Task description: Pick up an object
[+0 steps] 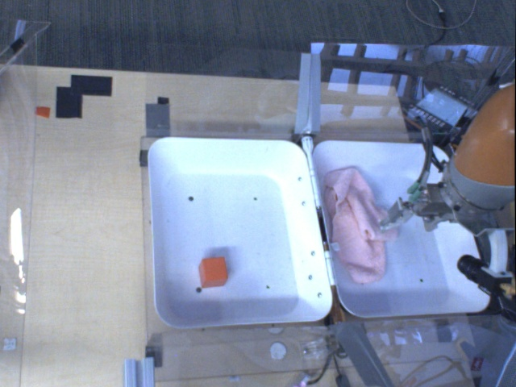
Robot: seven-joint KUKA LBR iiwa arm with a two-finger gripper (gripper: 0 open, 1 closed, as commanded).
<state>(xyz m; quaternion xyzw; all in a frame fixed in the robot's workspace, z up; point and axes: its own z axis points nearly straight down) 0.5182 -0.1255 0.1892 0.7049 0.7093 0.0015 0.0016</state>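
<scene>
Two white bins sat side by side. In the left bin (242, 168), an orange block (214, 272) lay at lower left. In the right bin (419, 289), a pink cloth (355, 224) lay along the left side, the gripper (390, 219) touching its right edge; whether it was open or closed could not be told.

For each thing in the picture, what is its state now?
Pink cloth: crumpled, lying in the right bin, along its left side.
Orange block: resting flat in the left bin, untouched.
Claw: low over the right bin, at the cloth's right edge.
</scene>
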